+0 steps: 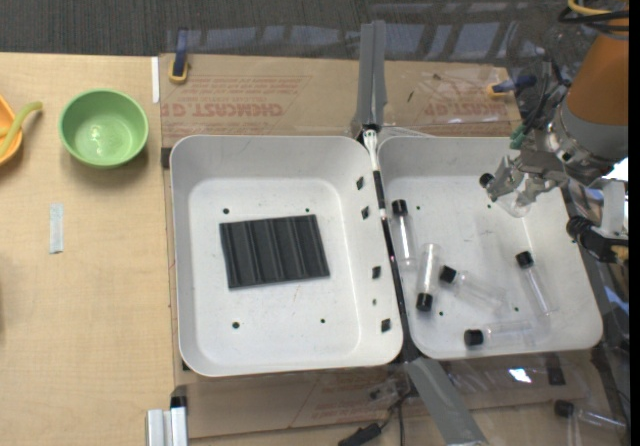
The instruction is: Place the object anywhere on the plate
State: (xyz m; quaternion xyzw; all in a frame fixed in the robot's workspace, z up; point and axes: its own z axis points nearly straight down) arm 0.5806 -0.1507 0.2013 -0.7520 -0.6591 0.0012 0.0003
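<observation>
I see my gripper [520, 196] over the right bin [560, 339], but I cannot tell its jaw opening. Clear black-capped tubes [428, 276] lie below-left of it; the dark ribbed plate [274, 250] sits far left.

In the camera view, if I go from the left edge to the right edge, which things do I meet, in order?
Orange item at the edge → small grey strip → green bowl → left bin with the black ribbed plate → right bin with clear black-capped tubes → gripper.
</observation>
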